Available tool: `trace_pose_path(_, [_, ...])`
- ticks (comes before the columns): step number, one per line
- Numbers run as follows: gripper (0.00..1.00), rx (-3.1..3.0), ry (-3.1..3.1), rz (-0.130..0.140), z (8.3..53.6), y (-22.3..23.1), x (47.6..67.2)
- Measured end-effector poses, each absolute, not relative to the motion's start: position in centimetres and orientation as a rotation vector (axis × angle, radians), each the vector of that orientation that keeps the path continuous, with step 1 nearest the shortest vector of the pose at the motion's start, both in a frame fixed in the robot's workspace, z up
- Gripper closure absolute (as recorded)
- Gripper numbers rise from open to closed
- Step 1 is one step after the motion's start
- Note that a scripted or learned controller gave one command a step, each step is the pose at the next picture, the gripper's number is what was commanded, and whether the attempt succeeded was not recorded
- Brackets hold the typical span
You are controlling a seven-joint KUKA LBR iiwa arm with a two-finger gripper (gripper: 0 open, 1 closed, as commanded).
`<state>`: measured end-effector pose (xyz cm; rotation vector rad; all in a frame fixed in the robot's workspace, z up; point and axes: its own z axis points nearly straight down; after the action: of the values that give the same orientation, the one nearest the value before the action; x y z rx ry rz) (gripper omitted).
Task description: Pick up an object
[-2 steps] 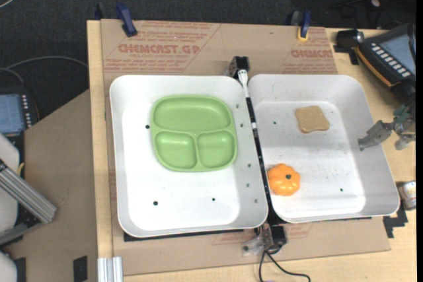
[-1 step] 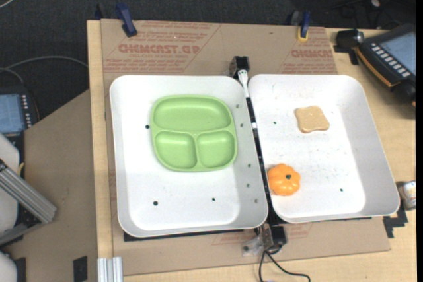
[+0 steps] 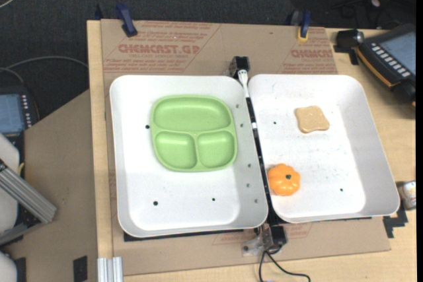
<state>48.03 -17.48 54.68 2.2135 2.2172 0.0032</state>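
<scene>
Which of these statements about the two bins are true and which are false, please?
1. The green divided plate lies in the left bin. True.
2. The orange pumpkin lies on the green divided plate. False: it lies in the right bin, near its left wall.
3. The tan toast slice lies in the right bin, apart from the orange pumpkin. True.
4. The green divided plate has five compartments. False: it has three, one long and two smaller.
5. Both bins rest on a brown board. True.
</scene>
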Motion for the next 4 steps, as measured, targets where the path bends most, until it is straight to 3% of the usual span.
trace_pose_path(1, [1.00,2.229,2.232,-0.010,41.2,-14.5,47.9])
trace_pose_path(3, [1.00,2.223,2.237,-0.011,18.5,0.0,47.8])
trace_pose_path(4, [1.00,2.206,2.219,0.027,41.8,3.5,48.1])
